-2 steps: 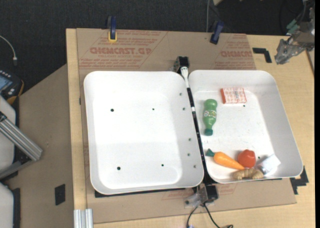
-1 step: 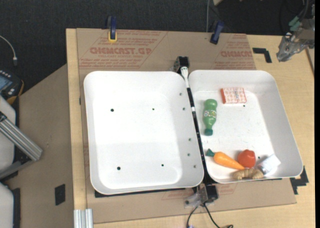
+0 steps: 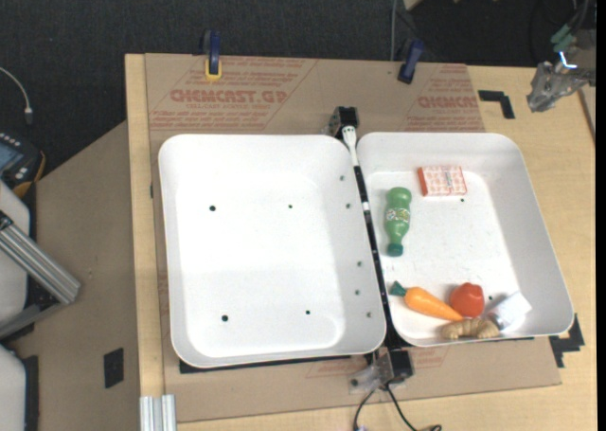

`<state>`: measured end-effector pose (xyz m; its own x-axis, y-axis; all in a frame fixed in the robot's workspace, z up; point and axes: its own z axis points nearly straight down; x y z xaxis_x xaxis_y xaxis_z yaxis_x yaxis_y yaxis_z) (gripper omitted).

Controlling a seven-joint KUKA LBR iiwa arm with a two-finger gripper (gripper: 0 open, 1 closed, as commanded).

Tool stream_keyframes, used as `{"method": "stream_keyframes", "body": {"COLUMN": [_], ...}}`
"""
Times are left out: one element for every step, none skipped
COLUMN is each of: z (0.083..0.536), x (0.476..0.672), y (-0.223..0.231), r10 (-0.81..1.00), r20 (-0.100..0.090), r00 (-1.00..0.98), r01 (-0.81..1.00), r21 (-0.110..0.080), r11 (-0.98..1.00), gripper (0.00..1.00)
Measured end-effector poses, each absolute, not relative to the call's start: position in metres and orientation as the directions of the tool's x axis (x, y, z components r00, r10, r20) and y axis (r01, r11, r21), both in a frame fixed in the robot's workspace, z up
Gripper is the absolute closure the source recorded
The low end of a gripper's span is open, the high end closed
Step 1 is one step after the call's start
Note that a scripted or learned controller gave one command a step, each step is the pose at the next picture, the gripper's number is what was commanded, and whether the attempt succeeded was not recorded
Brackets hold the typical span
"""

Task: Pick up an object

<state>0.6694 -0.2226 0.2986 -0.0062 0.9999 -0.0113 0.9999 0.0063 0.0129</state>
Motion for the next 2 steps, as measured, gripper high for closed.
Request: {"method": "stream_keyframes", "body": {"z": [0.309, 0.320], "x": [0.670, 0.671], "y": [-0.222, -0.222], "r10": [1.000, 1.000], "r20": [-0.014, -0.018], "r00": [-0.008, -0.009], "r01": [1.000, 1.000], "r21": [0.016, 0.020], "r11": [0.008, 0.009], "gripper": [1.00, 1.00]}}
